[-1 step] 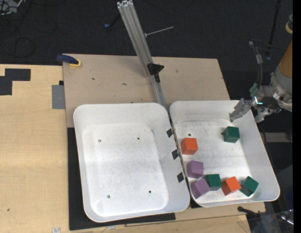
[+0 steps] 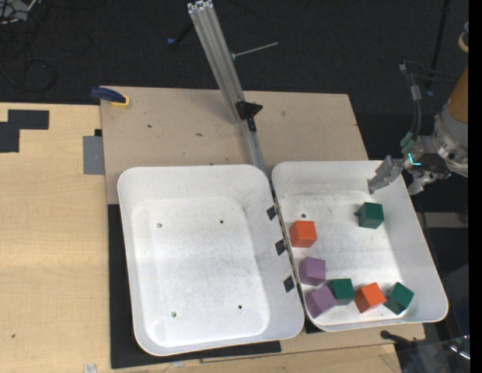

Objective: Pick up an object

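A: In the camera view, where is the claw (image 2: 390, 174)?

B: Over the upper right corner of the right bin (image 2: 334, 179), at the end of the arm (image 2: 451, 142) reaching in from the right. Nothing sits between its fingers; how wide they stand I cannot tell.

A: And the nearest block?

B: A green cube (image 2: 371, 215) lies just below and slightly left of the claw, apart from it, on the bin floor.

A: The others?

B: An orange cube (image 2: 303, 233) rests near the divider. Lower down, two purple cubes (image 2: 316, 284) sit close together, then a second green cube (image 2: 343, 289), another orange cube (image 2: 370, 296) and a third green cube (image 2: 399, 298) in a row along the bottom edge.

A: The left bin (image 2: 198, 259)?

B: It lies beside the right one on the surface (image 2: 179, 127).
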You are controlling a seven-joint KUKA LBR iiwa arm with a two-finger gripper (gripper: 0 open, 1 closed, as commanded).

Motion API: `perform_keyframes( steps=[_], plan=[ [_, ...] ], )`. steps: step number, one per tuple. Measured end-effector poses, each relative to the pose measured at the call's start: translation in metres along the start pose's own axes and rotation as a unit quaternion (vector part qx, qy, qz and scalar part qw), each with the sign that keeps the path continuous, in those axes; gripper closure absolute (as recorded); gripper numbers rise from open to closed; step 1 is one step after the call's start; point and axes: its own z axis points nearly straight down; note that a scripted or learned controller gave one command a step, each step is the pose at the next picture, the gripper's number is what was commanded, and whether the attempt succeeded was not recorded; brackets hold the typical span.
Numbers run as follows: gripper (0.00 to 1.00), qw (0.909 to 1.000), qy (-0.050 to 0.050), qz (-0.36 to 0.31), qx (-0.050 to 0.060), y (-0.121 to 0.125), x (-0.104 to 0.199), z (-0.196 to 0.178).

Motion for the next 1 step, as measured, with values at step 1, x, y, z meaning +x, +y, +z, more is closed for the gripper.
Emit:
perform_keyframes(
  steps=[1],
  plan=[
    [0.0,1.0,0.001,0.001,0.003,-0.0044,-0.002,0.064]
  ],
)
